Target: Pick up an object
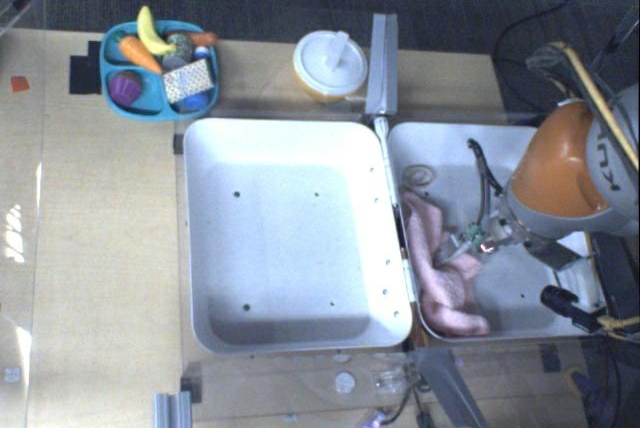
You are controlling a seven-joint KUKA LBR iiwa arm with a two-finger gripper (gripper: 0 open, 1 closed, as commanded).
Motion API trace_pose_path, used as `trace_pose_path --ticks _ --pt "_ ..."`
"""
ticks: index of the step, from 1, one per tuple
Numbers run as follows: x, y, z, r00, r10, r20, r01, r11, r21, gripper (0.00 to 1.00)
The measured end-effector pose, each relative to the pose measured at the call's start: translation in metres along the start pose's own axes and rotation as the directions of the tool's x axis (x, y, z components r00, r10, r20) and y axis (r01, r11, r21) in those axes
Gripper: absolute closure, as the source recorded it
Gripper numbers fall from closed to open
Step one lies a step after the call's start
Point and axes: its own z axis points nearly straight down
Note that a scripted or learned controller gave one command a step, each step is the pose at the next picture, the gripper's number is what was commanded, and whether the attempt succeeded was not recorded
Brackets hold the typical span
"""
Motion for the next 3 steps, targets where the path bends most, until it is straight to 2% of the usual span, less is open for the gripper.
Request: trace_pose_path --ticks 1,2,3 --pt "-0.001 0.002 -0.008 1.0 0.0 0.002 0.0 1.0 -0.001 1.0" --pt "-0.001 0.002 -0.008 1.0 0.0 0.003 0.0 1.0 -0.001 0.0" --pt "-0.038 0.038 -0.035 0.983 0.185 -0.006 -0.185 0.983 0.022 0.0"
